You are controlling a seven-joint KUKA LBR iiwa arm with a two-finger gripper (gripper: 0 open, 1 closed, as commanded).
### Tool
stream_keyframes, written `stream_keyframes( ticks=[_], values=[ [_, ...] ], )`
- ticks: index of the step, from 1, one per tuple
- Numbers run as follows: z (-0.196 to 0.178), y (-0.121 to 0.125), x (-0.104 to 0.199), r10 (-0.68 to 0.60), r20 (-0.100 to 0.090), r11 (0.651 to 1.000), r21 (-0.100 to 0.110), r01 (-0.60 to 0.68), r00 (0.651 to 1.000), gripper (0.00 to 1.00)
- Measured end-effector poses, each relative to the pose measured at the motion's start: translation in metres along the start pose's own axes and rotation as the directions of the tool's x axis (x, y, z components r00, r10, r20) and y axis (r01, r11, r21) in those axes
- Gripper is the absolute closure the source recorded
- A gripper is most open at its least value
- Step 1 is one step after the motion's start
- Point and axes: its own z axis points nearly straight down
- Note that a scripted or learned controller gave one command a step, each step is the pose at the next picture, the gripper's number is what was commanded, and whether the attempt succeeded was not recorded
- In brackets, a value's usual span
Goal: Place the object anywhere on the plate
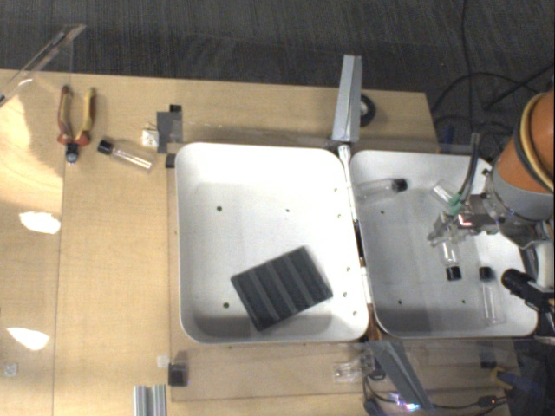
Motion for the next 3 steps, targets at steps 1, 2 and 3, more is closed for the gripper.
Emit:
stream_keyframes(
  ticks=[1, 2, 3],
  values=[
    [-0.024, 0.066, 0.08, -0.105, -0.001, 0.994, 0.001, 0.105, 0.994, 1.0],
    [-0.04, 0.078, 0.167, -0.369, -0.002, 0.93, 0.001, 0.369, 0.93, 1.0],
    [-0.012, 0.05, 0.24, -0.031, -0.002, 1.0, 0.003, 0.031, 1.0, 1.0]
  ],
)
